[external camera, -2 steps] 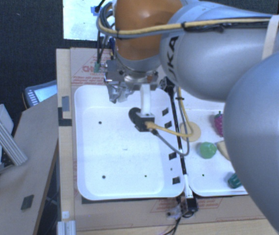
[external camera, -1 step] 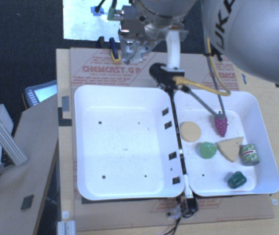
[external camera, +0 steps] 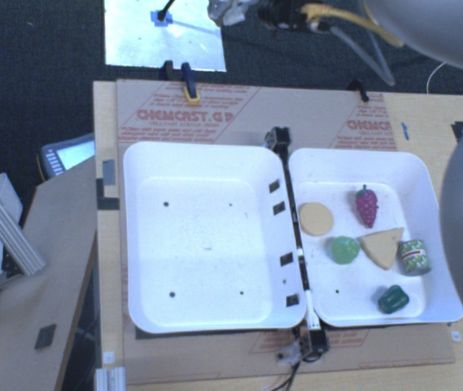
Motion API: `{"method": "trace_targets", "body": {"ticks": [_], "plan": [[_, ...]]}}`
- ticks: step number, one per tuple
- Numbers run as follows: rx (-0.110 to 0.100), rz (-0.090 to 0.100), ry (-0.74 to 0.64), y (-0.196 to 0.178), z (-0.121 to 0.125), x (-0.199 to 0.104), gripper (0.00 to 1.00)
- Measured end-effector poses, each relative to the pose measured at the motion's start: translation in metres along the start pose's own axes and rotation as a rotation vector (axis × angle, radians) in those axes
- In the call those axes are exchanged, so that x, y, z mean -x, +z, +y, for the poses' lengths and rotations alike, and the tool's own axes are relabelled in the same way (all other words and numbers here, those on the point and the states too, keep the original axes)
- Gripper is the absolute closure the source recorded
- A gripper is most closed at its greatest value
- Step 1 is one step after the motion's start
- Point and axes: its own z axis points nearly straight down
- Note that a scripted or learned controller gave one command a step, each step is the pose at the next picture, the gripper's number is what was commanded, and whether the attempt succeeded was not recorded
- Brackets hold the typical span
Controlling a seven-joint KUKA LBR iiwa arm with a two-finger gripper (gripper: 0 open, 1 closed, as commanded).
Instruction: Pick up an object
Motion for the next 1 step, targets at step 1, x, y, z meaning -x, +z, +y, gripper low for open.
{"method": "trace_targets", "body": {"ticks": [1], "plan": [[-0.016,-0.003,-0.002,0.0054,-0.0378,-0.0008,1.00]]}}
